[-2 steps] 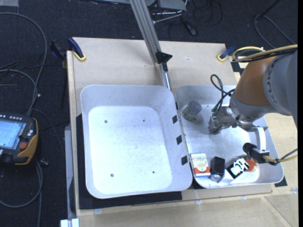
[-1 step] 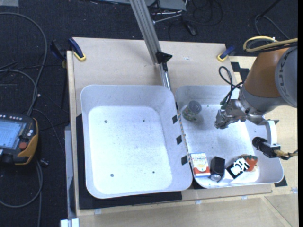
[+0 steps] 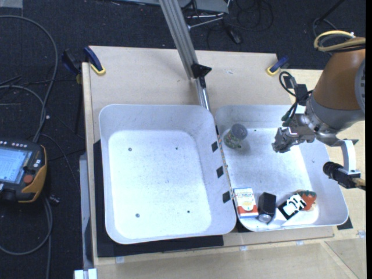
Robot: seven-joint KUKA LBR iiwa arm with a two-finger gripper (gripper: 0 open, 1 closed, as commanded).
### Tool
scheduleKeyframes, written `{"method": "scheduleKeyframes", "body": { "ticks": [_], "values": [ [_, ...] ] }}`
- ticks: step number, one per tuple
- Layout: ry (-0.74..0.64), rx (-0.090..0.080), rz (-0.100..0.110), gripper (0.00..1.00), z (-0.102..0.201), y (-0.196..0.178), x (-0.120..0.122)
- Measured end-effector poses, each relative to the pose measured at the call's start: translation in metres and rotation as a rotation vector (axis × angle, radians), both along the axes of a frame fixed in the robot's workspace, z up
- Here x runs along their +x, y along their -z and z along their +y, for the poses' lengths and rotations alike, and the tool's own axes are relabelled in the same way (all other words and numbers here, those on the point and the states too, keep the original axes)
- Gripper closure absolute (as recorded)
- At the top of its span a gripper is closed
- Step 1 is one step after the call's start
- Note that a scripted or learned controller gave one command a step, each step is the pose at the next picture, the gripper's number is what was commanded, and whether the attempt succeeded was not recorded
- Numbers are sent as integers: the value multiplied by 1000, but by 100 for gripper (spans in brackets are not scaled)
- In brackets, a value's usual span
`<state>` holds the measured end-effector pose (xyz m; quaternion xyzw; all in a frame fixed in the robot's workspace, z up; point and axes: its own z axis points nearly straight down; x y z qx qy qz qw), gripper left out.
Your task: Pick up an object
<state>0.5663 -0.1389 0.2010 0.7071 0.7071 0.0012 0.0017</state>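
Observation:
My gripper hangs over the upper right part of the right bin, below the orange wrist band. A small grey-green round object lies to its left near the bin's divider. Along the bin's front edge sit a white and orange carton, a black block, and a black-and-white item with a red-orange piece. Nothing shows between the fingers, and their spread is too small to make out.
The left bin sits beside the right one. A metal pole slants over the bench's back edge. Yellow-blue clamps hold the bench corners. A teach pendant lies on the floor at left.

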Motion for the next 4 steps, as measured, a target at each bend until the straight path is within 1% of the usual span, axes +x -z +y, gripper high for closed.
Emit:
{"method": "scheduleKeyframes", "body": {
  "ticks": [1, 2, 3, 4],
  "values": [
    [0, 0, 3, 100, 0, -16, 0],
    [-5, 2, 4, 100, 62, -15, 8],
    [-5, 2, 4, 100, 115, -17, 23],
    [-5, 2, 5, 100, 172, -13, 19]
  ]
}}
